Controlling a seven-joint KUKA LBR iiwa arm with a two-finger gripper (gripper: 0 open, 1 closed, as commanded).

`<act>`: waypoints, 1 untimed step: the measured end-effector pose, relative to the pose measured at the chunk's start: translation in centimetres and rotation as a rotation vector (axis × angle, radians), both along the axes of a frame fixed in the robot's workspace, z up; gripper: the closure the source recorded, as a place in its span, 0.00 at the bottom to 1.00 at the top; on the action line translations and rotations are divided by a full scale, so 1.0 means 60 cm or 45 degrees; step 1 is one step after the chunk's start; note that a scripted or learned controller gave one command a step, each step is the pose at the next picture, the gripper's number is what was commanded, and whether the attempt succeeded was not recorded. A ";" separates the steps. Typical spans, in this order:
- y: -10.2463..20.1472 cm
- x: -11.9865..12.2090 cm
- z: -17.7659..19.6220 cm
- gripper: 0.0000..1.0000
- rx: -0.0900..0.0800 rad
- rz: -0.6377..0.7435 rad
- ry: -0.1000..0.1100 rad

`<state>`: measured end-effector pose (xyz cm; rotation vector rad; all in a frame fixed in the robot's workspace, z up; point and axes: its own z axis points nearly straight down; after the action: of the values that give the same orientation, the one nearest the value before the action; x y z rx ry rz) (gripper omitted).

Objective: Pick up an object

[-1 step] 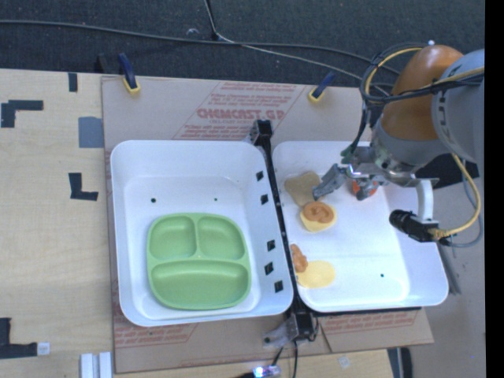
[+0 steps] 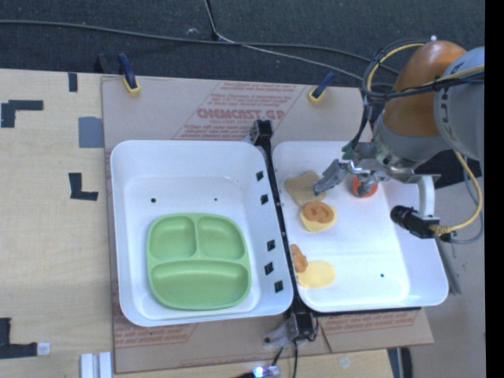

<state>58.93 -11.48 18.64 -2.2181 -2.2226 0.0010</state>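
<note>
Camera view is showing the gripper (image 2: 343,175) hovering with fingers spread and holding nothing over the right bin (image 2: 409,290), closing in on the tan piece (image 2: 302,187), so lowering and clamping is coming next

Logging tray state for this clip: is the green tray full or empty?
Empty. The green tray lies flat in the left bin, its three compartments showing bare green; the food pieces lie in the right bin.
</note>
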 end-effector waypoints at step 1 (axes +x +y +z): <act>0.004 0.001 -0.107 0.00 -0.001 -0.001 0.006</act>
<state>58.98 -11.24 12.22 -2.2171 -2.2201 0.0070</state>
